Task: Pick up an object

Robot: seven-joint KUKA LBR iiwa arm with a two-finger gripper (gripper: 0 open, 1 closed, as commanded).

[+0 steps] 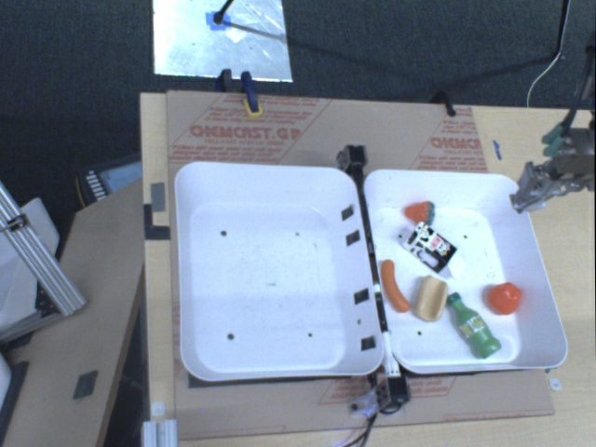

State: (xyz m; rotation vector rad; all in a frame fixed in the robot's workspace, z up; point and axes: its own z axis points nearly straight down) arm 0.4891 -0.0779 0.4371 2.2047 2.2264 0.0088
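Bench w/ two white bins; right bin (pixel 549 277) holds green bottle (pixel 473 324), sausage (pixel 396 285), red tomato (pixel 504 297), cow-print card (pixel 429 246). Gripper (pixel 533 191) over far-right rim, apart from items; finger state: cannot tell. Risk: descent clips rim, or tight clutter causes slip.

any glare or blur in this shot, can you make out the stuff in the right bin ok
Camera view: bright, even light washes out the white bins, so their floors show little detail; the foil sheet at top glares. The green bottle, red tomato and hot dog read clearly; the gripper at the right edge is soft and blurry.
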